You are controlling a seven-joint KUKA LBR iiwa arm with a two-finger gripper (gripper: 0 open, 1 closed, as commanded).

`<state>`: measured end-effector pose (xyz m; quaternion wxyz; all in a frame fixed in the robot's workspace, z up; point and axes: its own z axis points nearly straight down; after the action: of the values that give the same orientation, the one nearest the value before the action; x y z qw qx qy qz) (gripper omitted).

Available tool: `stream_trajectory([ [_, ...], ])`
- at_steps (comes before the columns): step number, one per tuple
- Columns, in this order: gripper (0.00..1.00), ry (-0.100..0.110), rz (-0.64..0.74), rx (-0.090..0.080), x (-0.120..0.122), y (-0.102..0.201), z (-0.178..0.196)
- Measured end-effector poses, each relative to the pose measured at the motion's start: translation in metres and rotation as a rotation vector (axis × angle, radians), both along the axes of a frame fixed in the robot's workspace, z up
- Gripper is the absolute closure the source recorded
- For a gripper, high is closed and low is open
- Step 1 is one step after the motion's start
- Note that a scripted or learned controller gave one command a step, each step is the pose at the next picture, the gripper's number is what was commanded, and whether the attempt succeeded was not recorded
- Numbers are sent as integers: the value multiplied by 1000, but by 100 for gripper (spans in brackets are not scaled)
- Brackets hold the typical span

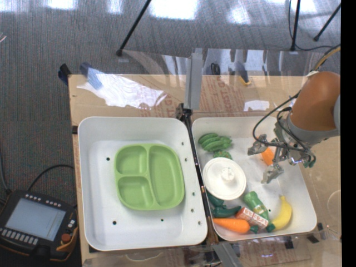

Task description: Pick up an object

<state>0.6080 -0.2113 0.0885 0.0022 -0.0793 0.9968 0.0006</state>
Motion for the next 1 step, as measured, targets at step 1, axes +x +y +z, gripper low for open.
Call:
stream_trajectory([
  [1,0,-1,88,-1,37,-3,1],
])
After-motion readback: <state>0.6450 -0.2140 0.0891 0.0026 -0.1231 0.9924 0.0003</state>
